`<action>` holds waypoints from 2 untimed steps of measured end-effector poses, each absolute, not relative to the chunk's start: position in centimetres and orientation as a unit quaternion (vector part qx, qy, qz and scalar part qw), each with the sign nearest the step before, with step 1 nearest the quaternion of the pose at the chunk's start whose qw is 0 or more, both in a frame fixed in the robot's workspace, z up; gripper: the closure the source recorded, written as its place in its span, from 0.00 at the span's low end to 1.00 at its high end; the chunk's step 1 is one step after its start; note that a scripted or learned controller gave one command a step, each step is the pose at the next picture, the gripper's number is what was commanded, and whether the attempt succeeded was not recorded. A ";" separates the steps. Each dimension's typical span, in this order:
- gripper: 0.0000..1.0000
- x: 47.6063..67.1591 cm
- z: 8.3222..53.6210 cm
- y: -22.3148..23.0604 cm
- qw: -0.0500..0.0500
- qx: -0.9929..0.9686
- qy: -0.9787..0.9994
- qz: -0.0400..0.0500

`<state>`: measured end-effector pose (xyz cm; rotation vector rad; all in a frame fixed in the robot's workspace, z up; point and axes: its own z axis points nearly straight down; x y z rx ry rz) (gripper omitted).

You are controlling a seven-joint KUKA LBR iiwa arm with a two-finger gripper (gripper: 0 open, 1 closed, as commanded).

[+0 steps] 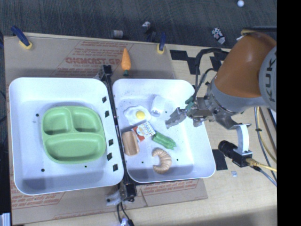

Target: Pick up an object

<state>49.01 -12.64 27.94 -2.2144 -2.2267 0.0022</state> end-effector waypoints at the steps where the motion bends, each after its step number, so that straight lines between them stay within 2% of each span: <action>1: 0.00 49.0 27.9 -12.6 0.001 -0.705 -0.709 0.001; 2: 0.00 51.7 12.8 -17.1 0.003 -0.705 -0.709 0.002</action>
